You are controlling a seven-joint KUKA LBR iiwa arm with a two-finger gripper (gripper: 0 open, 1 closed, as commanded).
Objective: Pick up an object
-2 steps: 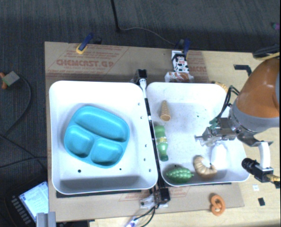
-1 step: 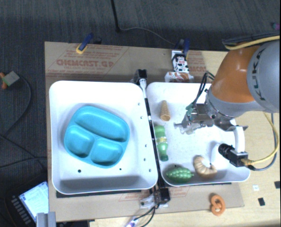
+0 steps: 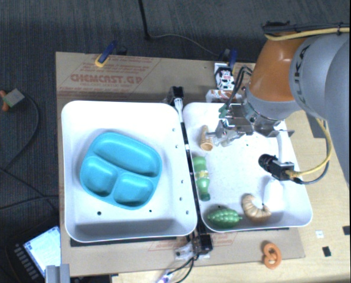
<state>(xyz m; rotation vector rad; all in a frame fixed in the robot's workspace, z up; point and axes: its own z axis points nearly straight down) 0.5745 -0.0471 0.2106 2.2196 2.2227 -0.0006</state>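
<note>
My gripper hangs over the back left part of the right bin. A small tan object lies just to its left, close to the bin's left wall; I cannot tell if they touch. Along that wall lie a pale green piece and a darker green piece. Near the bin's front sit a knobbly green object and a tan croissant-like object.
The left bin holds a blue divided tray. A black fitting with a yellow cable hangs from the arm over the right bin. An orange ring lies on the bench in front of the bins.
</note>
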